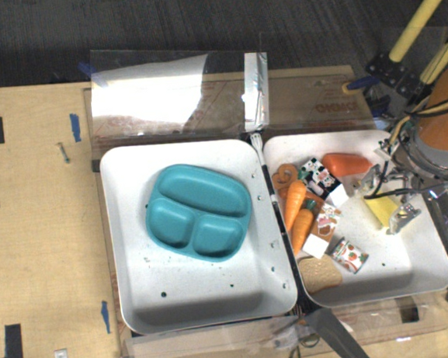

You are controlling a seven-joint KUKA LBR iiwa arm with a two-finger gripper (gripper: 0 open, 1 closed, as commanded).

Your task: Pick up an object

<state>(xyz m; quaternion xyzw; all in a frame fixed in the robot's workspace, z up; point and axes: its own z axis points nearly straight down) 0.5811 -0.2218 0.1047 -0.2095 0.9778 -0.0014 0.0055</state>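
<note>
objects are piled along the left side of the right bin [427,273]: two carrots [297,207] laid side by side against the left wall, a black-and-white patterned piece [315,174] above them, an orange-red item [346,163] near the back wall, small printed packets [349,255] and a white card [315,246] lower down, and a tan round piece [319,273] at the front left corner. a yellow piece [382,209] is seen lying toward the right of that bin, just beside the claw [399,217]. the claw is lowered over the right bin's right part, with the grey arm [439,148] and its orange band entering from the right. whether the claw is open or closed cannot be told, and nothing is visibly held by it. a teal divided plate [199,211] is seated in the left bin [141,298]. both bins are carried on the bench [34,230].
</note>
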